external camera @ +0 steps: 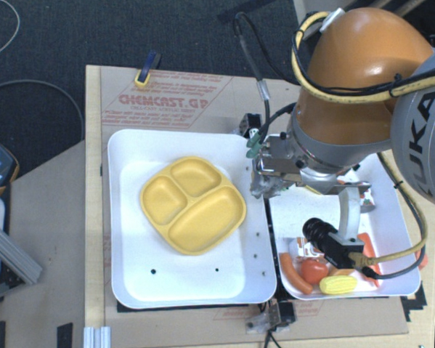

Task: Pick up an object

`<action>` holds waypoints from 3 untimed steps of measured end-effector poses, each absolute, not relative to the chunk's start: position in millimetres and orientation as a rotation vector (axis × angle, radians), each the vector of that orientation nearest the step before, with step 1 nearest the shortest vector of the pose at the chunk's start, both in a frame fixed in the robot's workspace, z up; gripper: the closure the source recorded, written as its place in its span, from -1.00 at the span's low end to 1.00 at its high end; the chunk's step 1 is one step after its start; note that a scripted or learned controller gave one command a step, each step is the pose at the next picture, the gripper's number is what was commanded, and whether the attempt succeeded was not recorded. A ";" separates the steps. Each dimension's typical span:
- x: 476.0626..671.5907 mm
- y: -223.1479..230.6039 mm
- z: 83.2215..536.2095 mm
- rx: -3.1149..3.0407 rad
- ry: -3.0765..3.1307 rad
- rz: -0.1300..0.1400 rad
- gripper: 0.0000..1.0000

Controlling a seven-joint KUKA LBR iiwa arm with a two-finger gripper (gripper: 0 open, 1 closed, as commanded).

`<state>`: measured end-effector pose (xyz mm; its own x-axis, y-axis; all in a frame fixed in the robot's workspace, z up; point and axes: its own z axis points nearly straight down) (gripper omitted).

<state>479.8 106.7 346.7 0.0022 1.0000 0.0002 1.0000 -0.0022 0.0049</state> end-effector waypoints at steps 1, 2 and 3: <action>480.0 108.3 355.6 2.217 2.221 0.004 1.00; 480.5 108.8 365.6 2.215 2.221 0.006 1.00; 481.1 109.3 375.8 2.213 2.221 0.008 1.00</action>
